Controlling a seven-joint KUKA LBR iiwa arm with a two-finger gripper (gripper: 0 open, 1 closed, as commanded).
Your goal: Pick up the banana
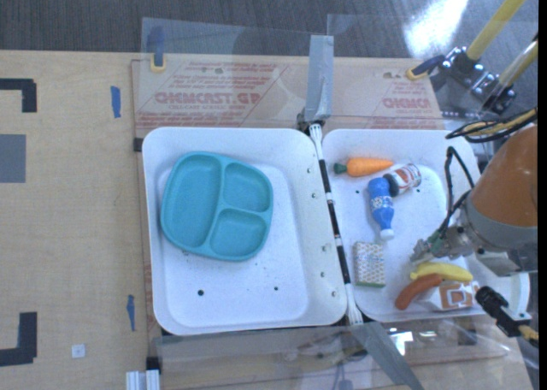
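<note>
Low in the frame's right, the banana (442, 272) is lying in the right bin (427, 310), touching a sausage (414, 291) just below and a small carton (455, 296) beside it; a closing grasp is risking catching those neighbours or nudging the banana aside. The gripper (432, 247) is hanging just above the banana's left end, whether spread or closed I cannot tell, the arm (511, 187) reaching in from the right edge.

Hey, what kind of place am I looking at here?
Probably a robotics lab test bench: two white bins on a wooden bench, play food such as a banana and carrot, and a grey-and-orange robot arm reaching in.
</note>
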